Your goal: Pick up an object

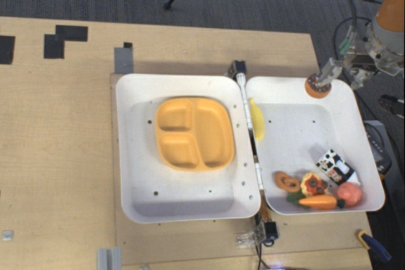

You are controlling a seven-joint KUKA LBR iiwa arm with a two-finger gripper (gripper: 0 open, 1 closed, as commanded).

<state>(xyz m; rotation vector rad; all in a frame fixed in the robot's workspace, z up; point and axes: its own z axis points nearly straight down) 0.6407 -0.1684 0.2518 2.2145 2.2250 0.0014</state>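
Arm poised at the right bin's far corner.
Gripper point(324, 77) meets an orange disc point(317, 86) on the rim; jaws' state indiscernible. Toys cluster at the near corner.

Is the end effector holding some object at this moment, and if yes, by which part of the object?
It cannot be told. The end effector is at the far corner of the right bin, just above a small orange round thing, but a grip between its fingers is not visible.

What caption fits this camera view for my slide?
Robot gripper holds a small round toy over the right bin; yellow tray sits left.
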